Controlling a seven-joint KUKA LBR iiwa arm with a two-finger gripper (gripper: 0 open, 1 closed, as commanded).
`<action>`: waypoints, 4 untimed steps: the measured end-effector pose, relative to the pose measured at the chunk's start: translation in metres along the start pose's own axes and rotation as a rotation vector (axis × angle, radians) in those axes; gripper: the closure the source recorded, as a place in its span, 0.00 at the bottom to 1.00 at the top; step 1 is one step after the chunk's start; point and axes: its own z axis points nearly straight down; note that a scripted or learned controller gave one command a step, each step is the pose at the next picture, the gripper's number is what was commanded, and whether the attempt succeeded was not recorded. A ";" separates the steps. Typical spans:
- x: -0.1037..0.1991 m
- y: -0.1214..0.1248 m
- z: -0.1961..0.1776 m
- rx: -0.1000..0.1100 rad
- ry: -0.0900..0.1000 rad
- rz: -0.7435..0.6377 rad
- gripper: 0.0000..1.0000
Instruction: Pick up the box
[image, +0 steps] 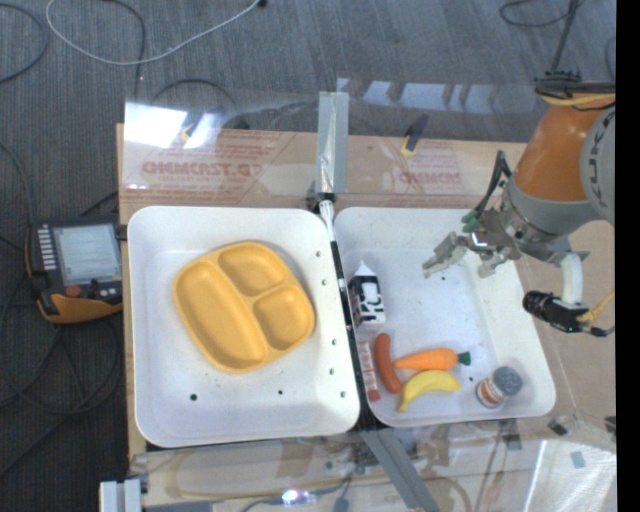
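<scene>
**Q:** Yellow tray first, working left to right. What sits where, taking the divider between the bins as landmark?

**A:** Left of the divider (340, 290): left bin (160, 400), holding one yellow compartment tray (245, 303), nothing in its wells. Just right of the divider, touching or nearly touching that wall of the right bin (500, 330): the box (366, 297), a small black-and-white carton, my target. Further right of the divider and lower in the frame: a sausage (385, 362), a carrot (430, 359), a banana (428, 386), and a small can (497, 385) near the far corner.

**Q:** Tool state?

**A:** My gripper (470, 252) hangs over the upper part of the right bin, well right of the divider. Fingers look spread apart with nothing between them. Well apart from the box.

**Q:** Risks from here?

**A:** My judgement only. 1) The box hugs the divider wall, so one finger may have no room on that side and could land on the rim or on top of the carton, not beside it. 2) A closing finger could push the carton along the wall without pinching it. 3) The sausage lies just below the box; a low approach from that side could nudge it or catch it instead. 4) The carton's orientation is hard to read, so a grasp across the wrong axis may slip.
</scene>
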 end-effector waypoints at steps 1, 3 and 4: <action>0.025 -0.005 -0.049 -0.001 -0.002 0.211 0.00; -0.037 -0.007 0.104 -0.012 -0.002 0.270 0.00; 0.002 -0.064 0.104 -0.015 -0.004 0.245 0.00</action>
